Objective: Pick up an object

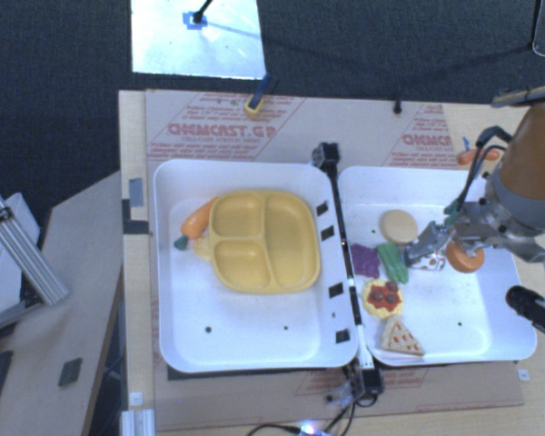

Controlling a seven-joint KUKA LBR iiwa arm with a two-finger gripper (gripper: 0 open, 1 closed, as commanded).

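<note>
Grey arm (518,209), orange band (538,148), dark metal claw (424,248)

My gripper (429,243) hangs low over the right bin (500,339), next to a green toy (392,263), a purple toy (364,261) and a round beige piece (400,225). A small tart (382,296) and a pizza slice (401,338) lie nearer the front. The left bin (186,334) holds a yellow divided plate (259,241), with a toy carrot (195,222) touching its left edge.
</note>
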